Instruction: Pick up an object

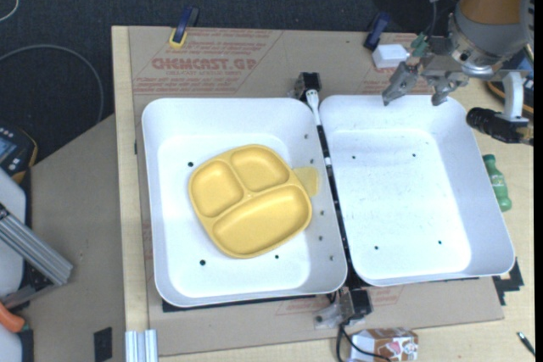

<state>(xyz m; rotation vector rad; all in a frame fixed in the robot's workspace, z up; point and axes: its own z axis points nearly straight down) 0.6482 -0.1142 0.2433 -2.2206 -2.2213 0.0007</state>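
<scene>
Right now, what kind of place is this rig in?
Likely a robotics lab test bench: two shallow white plastic bins clamped to a cardboard-covered board, loose cables on dark carpet, and a yellow divided tray as the test object.

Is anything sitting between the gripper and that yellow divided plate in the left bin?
Nothing visible blocks it. The gripper hangs open over the right bin's far rim; between it and the yellow plate lie only bare bin floor and the two bins' adjoining rims.

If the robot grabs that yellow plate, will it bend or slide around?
The yellow plate looks like moulded plastic with three compartments, so it is probably stiff and light. Lying flat in the left bin, it seems likelier to slide than tip. Its thin rim may be the best hold for the open gripper.
</scene>
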